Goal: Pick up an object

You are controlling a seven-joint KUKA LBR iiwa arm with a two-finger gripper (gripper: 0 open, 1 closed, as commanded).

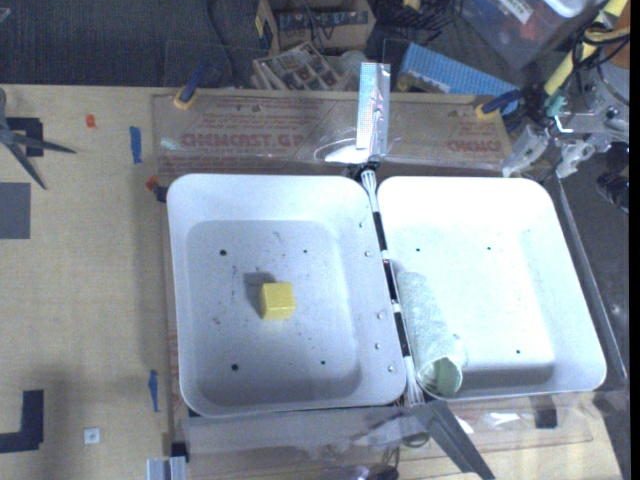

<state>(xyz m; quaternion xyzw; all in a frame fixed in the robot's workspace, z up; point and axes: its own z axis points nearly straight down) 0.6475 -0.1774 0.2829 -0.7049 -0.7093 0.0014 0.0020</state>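
Observation:
A small yellow cube [278, 300] lies on the floor of the left bin [200, 208], near its middle. A pale green-and-white cylinder [430, 330] lies in the right bin [520, 208] along its left wall, its round end toward the front edge. My gripper [545, 140] hangs past the far right corner of the right bin, outside both bins and well away from the cube and the cylinder. Nothing shows in its grasp.
A metal strip [373, 108] stands upright behind the seam between the bins. A clear panel with red lettering [250, 133] runs along the back. Cables and boxes crowd the top right [590, 38]. Tan bench surface [70, 298] lies left of the bins.

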